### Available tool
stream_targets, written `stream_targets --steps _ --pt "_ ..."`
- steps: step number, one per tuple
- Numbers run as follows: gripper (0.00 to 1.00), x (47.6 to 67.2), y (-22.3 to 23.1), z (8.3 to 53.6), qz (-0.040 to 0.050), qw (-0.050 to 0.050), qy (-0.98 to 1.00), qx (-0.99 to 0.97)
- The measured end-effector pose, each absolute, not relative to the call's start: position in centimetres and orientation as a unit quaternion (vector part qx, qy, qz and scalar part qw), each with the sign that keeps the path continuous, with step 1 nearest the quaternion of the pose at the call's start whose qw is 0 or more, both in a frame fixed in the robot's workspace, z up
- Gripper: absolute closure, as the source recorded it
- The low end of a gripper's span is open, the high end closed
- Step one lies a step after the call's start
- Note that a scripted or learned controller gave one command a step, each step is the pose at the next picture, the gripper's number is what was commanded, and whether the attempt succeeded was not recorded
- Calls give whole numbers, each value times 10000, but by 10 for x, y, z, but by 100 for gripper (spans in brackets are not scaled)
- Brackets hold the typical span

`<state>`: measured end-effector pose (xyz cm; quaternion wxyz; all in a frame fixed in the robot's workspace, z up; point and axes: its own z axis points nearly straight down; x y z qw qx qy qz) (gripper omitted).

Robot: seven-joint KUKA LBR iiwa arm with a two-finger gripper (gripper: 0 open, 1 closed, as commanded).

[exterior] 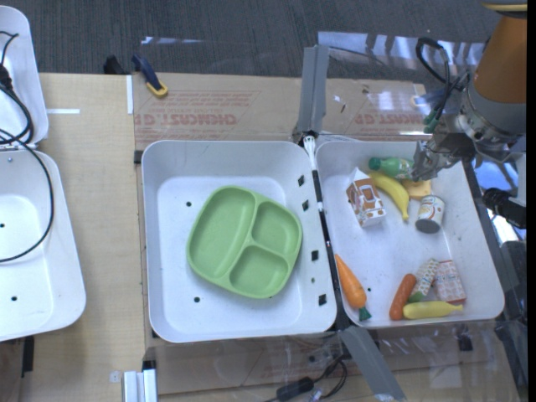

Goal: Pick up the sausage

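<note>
The sausage (402, 296) lies well apart from my gripper (421, 170), toward the bin's near edge (long axis nearly upright in view); finger state: cannot tell.

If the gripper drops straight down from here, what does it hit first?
Most likely the banana under the gripper, maybe the green bottle beside it; depth is unclear. The sausage lies well nearer the camera.
</note>
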<state>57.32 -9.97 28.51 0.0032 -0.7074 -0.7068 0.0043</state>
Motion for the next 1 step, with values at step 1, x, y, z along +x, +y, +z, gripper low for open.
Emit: stream_targets --steps 1 --pt "100 584 -83 238 25 23 -7690 -6392"
